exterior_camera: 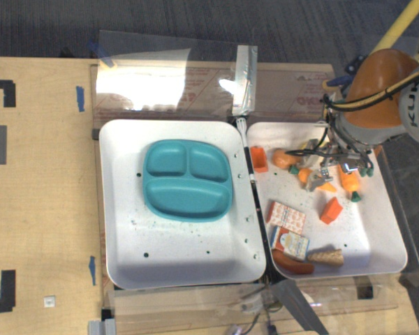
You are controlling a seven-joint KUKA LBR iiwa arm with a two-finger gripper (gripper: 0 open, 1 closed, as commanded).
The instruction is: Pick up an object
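Gripper [326, 173] low in right bin [384, 250] among orange toy pcs, carrot [350, 181] just to its right, small orange pc [306, 176] at left; can't tell if open/shut or holding anything.

The arm [377, 89] reaches in from the right, its pincer [328, 165] low over the far part of the right bin [387, 246], among small orange pieces. An orange block [331, 211] lies just nearer, then a patterned box [286, 217], a carton [290, 243], a sausage [292, 263] and a cone [326, 257]. The left bin [126, 250] holds a teal divided plate [188, 180].
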